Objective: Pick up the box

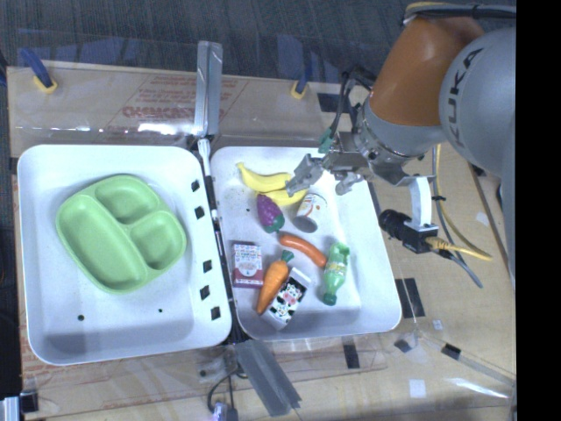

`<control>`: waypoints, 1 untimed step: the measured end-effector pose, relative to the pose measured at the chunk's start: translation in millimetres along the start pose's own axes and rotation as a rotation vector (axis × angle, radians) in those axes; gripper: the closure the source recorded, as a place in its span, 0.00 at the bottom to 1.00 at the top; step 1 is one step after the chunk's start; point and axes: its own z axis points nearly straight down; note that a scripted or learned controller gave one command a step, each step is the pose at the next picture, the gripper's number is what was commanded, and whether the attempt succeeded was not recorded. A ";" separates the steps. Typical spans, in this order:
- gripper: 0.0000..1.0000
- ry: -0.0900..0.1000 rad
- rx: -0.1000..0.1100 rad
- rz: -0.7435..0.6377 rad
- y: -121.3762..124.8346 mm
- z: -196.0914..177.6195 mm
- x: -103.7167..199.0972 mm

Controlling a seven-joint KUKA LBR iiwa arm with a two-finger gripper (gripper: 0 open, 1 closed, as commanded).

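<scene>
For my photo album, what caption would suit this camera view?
Robot arm's tool hovers over the right bin of toy food, near a banana, with the small box lying untouched.

A tan wooden bench [465,323] fills the view from three to nine o'clock, marked with black tape. At twelve o'clock lies dark blue-grey carpeted floor [263,7].

Small red-and-white box [247,264] lies flat in the right bin's left part; carrot just beside.

The arm [456,68] reaches in from the right; its pincer [323,181] hangs low, fingers spread, holding nothing.
</scene>
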 end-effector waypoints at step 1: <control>0.00 -0.002 -0.005 -0.227 -57.2 -107.0 -77.0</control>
